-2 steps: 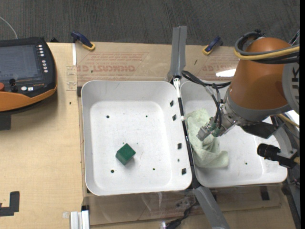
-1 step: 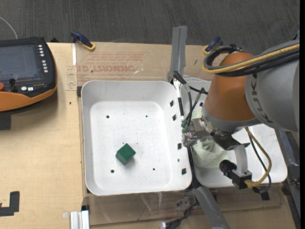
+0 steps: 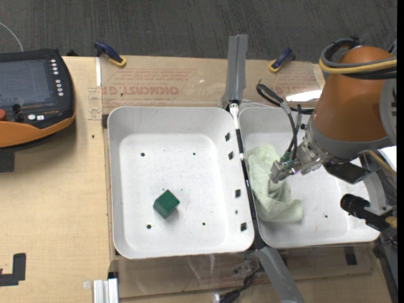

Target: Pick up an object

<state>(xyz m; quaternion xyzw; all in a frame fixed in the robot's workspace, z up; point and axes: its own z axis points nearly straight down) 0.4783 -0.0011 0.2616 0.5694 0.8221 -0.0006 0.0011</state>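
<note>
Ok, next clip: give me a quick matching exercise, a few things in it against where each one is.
Things:
1. block
2. cloth
3. pendant
4. gripper

Places:
A. bench, far left
B. left bin
C. over the cloth
D. right bin, by the divider

Pairs: 1-B, 2-D, 3-A, 4-C

A robot lab: clamped cardboard-topped bench (image 3: 50,219), teach pendant (image 3: 31,93), two white bins (image 3: 117,169), grey carpet (image 3: 126,11).

Block (image 3: 166,204) in left bin (image 3: 126,169), cloth (image 3: 268,185) right.
</note>
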